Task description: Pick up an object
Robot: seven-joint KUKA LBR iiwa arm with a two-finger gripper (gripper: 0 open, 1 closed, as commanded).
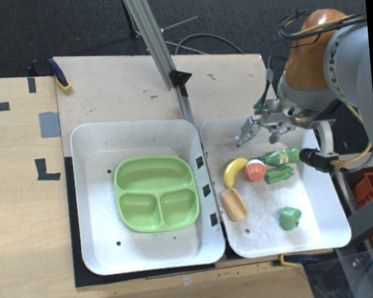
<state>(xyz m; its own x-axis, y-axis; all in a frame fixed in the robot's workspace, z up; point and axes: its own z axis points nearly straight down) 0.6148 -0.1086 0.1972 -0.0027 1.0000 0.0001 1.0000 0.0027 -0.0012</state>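
Gripper [257,130] hovers over the back of the right bin [329,220], fingers spread, nothing between them. Loose below it on the speckled white floor: curved yellow banana [234,171], red-and-white cupcake [256,169], two green vegetables [280,165], tan hotdog bun [233,204], green pepper [289,218]. Left bin [91,205] holds a glossy green three-compartment plate [156,193]. Pale plywood bench [116,86], dark carpet behind.

No legible text, labels, brands or numbers anywhere; dark tape marks on the worktop [21,192] carry no characters.
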